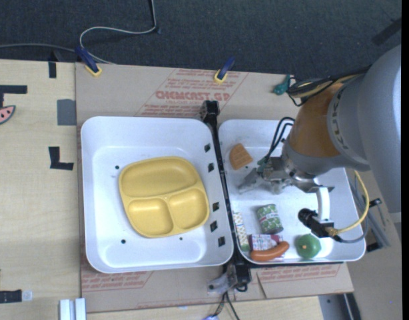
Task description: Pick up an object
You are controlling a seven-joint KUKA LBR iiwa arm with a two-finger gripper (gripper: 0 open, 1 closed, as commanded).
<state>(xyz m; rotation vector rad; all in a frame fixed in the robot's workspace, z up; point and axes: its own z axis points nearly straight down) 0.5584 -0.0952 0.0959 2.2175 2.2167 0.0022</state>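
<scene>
Two shallow white bins sit side by side on the worktop: the left bin (98, 199) and the right bin (344, 249).

The left bin holds one yellow divided tray (164, 195), which has three compartments.

The right bin holds five small items: one tan bread-like piece (240, 156) at its upper left, one green can (268, 218) near the middle, one small printed packet (260, 242) below it, one red-orange sausage (270, 251) at the lower edge, and one green round fruit (309, 245) at lower right.

One arm (364, 122) with one claw (261, 177) reaches in.
</scene>
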